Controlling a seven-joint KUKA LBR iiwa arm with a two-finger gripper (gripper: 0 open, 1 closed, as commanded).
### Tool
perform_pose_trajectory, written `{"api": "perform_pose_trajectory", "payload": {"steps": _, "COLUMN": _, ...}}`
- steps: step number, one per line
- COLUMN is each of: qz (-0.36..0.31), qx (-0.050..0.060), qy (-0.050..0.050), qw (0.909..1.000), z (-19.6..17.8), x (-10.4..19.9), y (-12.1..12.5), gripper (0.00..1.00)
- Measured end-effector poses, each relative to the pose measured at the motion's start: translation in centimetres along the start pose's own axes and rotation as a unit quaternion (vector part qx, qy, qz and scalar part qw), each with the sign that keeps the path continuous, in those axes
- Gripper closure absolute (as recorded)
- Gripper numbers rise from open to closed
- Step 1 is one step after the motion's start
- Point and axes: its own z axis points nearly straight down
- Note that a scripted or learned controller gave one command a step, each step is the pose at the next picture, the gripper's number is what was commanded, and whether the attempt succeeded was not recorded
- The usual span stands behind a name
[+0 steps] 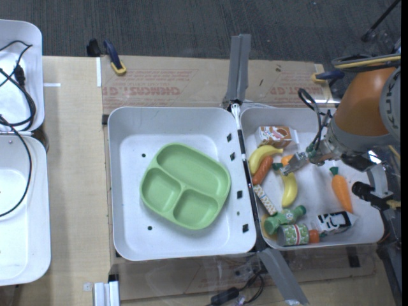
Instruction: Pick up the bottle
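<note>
At the far left, white tubs (19, 190) with black cables (16, 88) draped over them sit off the edge of the wooden surface (70, 158). Next comes the left white bin (121, 190), which holds a pale green divided plate (185, 185) lying flat near its middle. Behind the bins, a blue-and-yellow clamp (115, 60) rests on a sheet of cardboard (166, 85), and a grey post (238, 65) rises where the two bins meet. The right white bin (366, 231) is crowded: an orange snack packet (275, 134) at the back, a yellow banana (263, 157) touching a small carrot (262, 169), a second banana (289, 189) just beside them, and a patterned strip (266, 201) along the left wall. The green bottle (284, 217) lies on its side near the front of this bin, its neck toward the left wall, touching a can with a green-and-white label and red end (298, 234) just in front of it. A black-and-white packet (334, 221) lies to their right, and a larger carrot (342, 192) sits further back. The hand (294, 163) hangs over the middle of the right bin, above the second banana and well behind the bottle; whether it is spread or closed cannot be told, and nothing is visible in it. The arm (363, 110) with its orange band enters from the right.
</note>
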Motion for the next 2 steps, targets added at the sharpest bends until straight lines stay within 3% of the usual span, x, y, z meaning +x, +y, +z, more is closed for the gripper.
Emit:
{"api": "perform_pose_trajectory", "payload": {"steps": 1, "qz": 0.187, "qx": 0.009, "qy": -0.001, "qw": 0.9823, "z": -16.6, "x": -1.4, "y": 8.7, "gripper": 0.0}}
{"api": "perform_pose_trajectory", "payload": {"steps": 2, "qz": 0.25, "qx": 0.009, "qy": -0.001, "qw": 0.9682, "z": -26.4, "x": -8.6, "y": 6.8, "gripper": 0.0}}
